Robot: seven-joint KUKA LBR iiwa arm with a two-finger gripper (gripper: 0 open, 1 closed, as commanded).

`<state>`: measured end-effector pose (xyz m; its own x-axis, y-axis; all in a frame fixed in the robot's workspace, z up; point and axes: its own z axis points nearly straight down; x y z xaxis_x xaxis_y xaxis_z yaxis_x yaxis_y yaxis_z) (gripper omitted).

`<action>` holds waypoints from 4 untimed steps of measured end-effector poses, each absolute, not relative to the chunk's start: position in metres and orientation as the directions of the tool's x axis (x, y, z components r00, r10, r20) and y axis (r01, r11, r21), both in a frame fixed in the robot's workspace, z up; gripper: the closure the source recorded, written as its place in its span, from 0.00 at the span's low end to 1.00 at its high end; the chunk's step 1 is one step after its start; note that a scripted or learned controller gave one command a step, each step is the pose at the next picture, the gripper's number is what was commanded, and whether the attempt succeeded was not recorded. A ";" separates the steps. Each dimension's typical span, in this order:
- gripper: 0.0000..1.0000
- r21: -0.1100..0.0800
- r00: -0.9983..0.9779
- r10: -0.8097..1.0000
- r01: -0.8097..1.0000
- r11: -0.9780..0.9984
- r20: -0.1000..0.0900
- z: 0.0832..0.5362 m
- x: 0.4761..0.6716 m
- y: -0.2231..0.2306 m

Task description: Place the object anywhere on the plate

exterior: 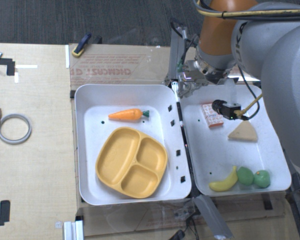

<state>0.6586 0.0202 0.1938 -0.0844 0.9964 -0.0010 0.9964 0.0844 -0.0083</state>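
Clearly, in the camera view, the task is at its start: the yellow plate [132, 162], divided in three parts, lies in the left bin [82, 149] with nothing on it. The gripper [186, 82] hangs at the far edge of the right bin [275, 149], near the wall between the bins; whether it is spread or pressed together I cannot tell. I judge that it must first come down on one object. A small box [212, 116] and a tan wedge [243, 132] lie nearest; a banana [224, 182] and two green fruits [253, 178] are at the near side. A carrot [127, 115] lies just beside the plate. The middle wall may hinder the transfer.
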 end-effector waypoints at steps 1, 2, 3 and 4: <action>1.00 -0.006 -0.217 0.976 0.976 0.217 -0.001 0.242 0.632 -0.010; 1.00 -0.005 -0.140 0.990 0.990 0.140 -0.002 0.329 0.660 -0.070; 1.00 -0.005 -0.206 0.979 0.979 0.206 -0.001 0.384 0.660 -0.126; 1.00 -0.003 -0.502 0.865 0.865 0.502 -0.001 0.427 0.661 -0.118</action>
